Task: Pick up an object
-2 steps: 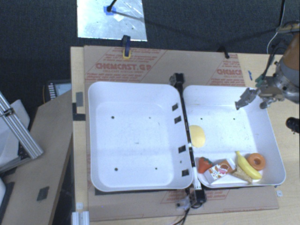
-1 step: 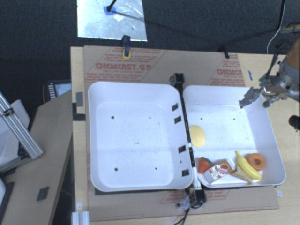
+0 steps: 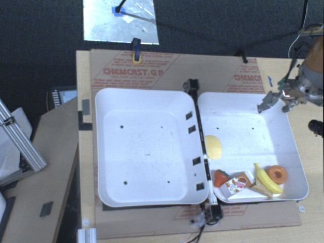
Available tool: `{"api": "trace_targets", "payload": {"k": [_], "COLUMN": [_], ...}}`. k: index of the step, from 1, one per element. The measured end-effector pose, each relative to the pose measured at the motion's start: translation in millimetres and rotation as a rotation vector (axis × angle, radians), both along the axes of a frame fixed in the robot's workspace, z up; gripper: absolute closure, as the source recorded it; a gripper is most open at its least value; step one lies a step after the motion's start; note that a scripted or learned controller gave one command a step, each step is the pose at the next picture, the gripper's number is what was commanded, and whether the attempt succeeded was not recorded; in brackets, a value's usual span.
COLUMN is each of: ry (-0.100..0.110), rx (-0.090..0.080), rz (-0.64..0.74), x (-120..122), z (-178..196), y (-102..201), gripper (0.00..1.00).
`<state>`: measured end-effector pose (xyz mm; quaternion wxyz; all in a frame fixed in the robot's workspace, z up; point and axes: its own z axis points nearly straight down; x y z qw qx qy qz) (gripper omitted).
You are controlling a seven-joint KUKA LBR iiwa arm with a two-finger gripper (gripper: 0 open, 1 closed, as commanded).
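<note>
A cardboard-covered tabletop (image 3: 152, 70) carries two white bins. My gripper (image 3: 276, 101) hangs spread and empty above the right bin's (image 3: 238, 120) far edge. The banana (image 3: 267, 179) lies in its near corner; I should descend squarely across its narrow width.

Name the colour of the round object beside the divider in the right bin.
Pale yellow, camera view.

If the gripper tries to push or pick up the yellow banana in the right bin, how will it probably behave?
The banana looks like a smooth, curved toy, so it is probably stiff and light, and may slip between fingers. It lies against the orange ring and the small packet, so a push would likely move those too.
</note>
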<state>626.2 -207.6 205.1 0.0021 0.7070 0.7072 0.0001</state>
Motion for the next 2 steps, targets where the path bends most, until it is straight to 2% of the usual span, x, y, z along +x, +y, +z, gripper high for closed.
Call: {"api": "trace_targets", "payload": {"k": [1, 2], "ry": [0.0, 0.009], "rx": [0.002, 0.007], "rz": [0.007, 0.001], "x": [44.7, -71.6], "z": [-120.9, -81.3], "y": [2.6, 63.4], "gripper": [0.0, 0.0]}}
